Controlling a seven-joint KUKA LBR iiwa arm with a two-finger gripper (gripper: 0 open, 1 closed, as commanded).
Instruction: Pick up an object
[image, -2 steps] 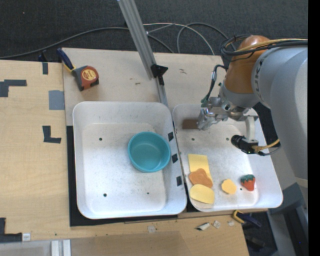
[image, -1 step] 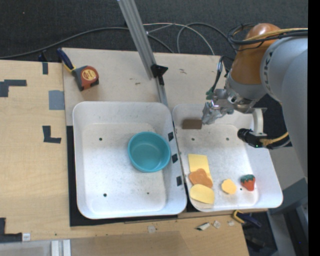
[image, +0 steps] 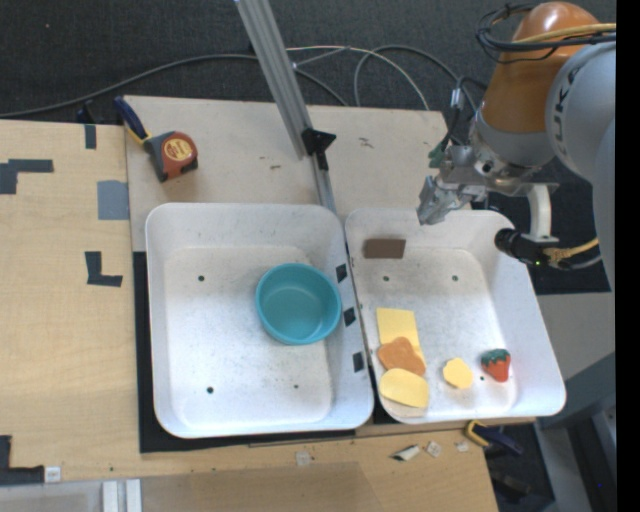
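The right-hand shallow white plastic bin (image: 520, 300) serves as the landmark.

- Flat brown rectangular block (image: 384, 248): lies near the bin's far-left corner.
- Flat yellow square piece (image: 396, 324): lies along the left wall.
- Orange irregular piece (image: 401, 355): overlaps the square's near edge.
- Pale yellow oval piece (image: 404, 388): touches the orange piece, near-left corner.
- Small yellow round piece (image: 458, 374): near wall.
- Red strawberry-like toy (image: 496, 364): just beside it.

Glossy teal plastic bowl (image: 297, 303), speckled matt white plastic bins (image: 180, 250), pale wood-look bench (image: 60, 330)

no readable text, tape measure (image: 176, 152) label too small to read
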